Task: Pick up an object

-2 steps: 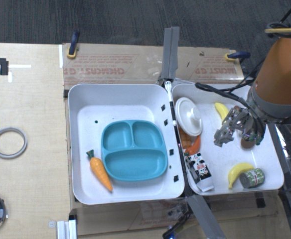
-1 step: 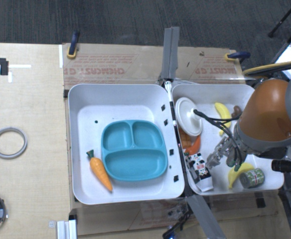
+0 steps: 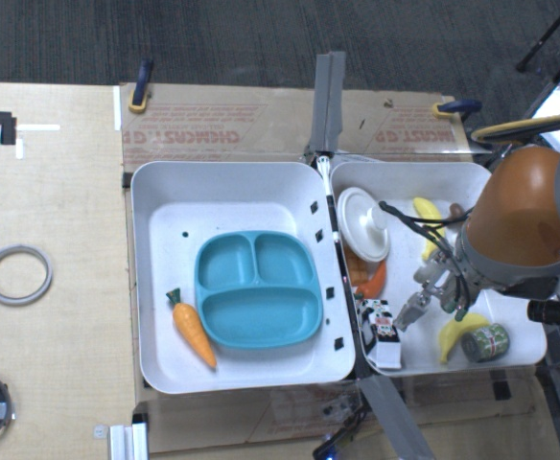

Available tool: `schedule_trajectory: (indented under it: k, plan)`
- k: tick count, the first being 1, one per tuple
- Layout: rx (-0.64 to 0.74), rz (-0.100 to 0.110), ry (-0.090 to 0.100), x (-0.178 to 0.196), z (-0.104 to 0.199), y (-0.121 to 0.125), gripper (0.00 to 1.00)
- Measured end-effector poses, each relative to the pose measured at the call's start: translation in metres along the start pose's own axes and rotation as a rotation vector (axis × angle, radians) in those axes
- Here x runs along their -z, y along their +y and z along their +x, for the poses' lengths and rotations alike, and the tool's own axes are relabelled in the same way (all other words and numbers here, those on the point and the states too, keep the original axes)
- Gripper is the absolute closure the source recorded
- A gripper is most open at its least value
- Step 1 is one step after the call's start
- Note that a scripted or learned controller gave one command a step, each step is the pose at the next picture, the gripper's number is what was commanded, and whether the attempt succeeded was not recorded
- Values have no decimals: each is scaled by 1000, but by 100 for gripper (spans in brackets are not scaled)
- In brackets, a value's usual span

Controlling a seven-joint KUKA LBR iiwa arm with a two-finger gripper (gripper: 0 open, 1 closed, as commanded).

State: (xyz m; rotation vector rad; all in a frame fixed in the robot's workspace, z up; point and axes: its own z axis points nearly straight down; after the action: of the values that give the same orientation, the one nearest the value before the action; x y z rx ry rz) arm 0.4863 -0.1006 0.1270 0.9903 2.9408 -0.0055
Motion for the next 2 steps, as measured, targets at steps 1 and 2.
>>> schedule_trajectory:
  k: [1, 2]
  plan:
    - [-283, 10, 17, -24, -56, 38, 0]
    - [-279, 22, 33, -34, -119, 75, 0]
